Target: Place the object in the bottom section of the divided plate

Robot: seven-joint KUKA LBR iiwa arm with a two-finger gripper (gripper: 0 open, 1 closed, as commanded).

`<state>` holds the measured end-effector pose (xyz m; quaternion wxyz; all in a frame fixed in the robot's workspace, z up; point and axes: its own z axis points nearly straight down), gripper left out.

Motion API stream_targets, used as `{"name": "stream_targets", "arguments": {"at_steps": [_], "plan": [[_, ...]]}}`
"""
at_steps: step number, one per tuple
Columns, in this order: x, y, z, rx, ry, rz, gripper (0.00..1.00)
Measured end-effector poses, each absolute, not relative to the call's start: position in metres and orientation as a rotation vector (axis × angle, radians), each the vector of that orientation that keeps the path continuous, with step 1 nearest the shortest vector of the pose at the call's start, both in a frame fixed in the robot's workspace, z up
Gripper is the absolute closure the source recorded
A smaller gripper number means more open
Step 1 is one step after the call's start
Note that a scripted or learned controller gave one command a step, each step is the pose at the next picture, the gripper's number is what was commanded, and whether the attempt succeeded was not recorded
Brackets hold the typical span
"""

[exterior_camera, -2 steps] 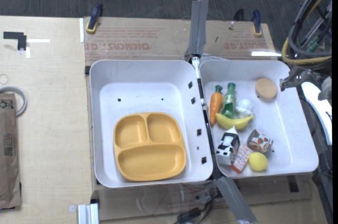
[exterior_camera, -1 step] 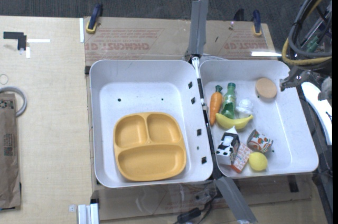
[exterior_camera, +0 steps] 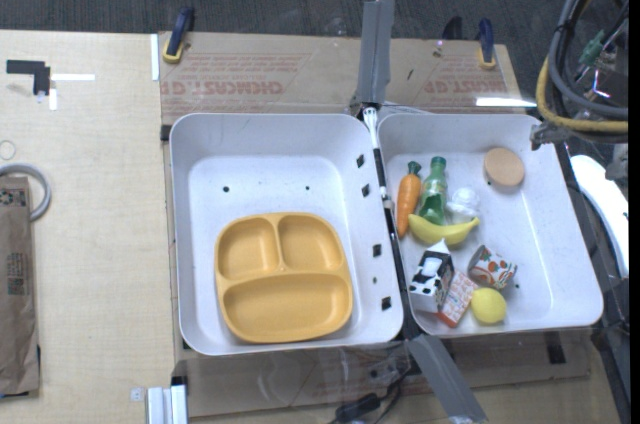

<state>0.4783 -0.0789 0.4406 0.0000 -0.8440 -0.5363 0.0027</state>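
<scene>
In the right bin [exterior_camera: 565, 242], a carrot [exterior_camera: 407, 199], green bottle [exterior_camera: 434, 187] and banana [exterior_camera: 443, 230] are lying bunched together, with a lemon [exterior_camera: 488, 306] and a cow-patterned carton [exterior_camera: 431, 277] sitting nearer the front. In the left bin [exterior_camera: 200, 162], the yellow divided plate [exterior_camera: 284, 276] is resting flat, its wide bottom section [exterior_camera: 285, 304] facing the front wall.

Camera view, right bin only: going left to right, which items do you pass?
Carrot → green bottle → banana → lemon → round tan disc. I left out the cartons in the lower cluster, since their spans overlap those of the banana and lemon.
</scene>
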Motion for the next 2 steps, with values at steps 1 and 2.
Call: {"name": "stream_targets", "arguments": {"at_steps": [1,2], "plan": [[0.478,-0.079,0.440,-2.652,-1.684,0.009,0.00],[0.478,-0.003,0.190,-2.747,-1.520,0.011,0.00]]}}
